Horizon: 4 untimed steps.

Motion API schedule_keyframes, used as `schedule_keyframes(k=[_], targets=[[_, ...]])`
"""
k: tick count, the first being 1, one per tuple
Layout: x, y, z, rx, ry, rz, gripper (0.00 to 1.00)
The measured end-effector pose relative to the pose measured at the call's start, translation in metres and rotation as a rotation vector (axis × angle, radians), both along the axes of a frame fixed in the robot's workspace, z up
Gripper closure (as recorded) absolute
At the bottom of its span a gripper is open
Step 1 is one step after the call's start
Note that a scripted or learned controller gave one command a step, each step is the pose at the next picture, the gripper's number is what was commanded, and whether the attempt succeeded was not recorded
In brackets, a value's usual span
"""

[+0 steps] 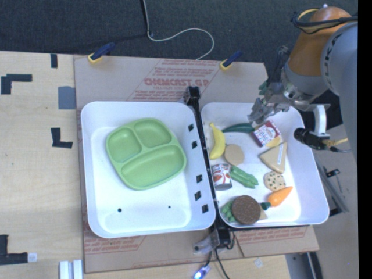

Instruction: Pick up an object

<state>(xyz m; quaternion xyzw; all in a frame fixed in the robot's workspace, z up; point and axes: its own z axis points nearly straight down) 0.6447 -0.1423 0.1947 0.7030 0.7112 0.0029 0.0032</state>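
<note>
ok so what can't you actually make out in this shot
- Gripper: too small and blurred in the camera view to tell whether anything is between its tips.
- Red and white packet: its print is too small to read.
- Green item by the burger: mostly hidden under the burger.
- Green stem behind the banana: one end hidden by the gripper.

Two white bins of smooth, slightly glossy plastic sit on a matt brown cardboard sheet printed with red lettering, over a pale wood-grain bench. A green divided plate looks like smooth matt plastic. The toy foods, among them a yellow banana, a green pepper and an orange carrot, have a soft plastic sheen. The arm's shell is smooth grey with a glossy orange band. Behind lies dark, rough carpet-like cloth
</note>
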Motion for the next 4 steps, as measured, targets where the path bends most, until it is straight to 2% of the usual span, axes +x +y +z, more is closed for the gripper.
schedule_keyframes(k=[1,4], targets=[[-0.006,-0.005,0.01,0.0,0.01,-0.007,1.0],[-0.005,-0.003,0.039,-0.003,0.011,-0.004,1.0]])
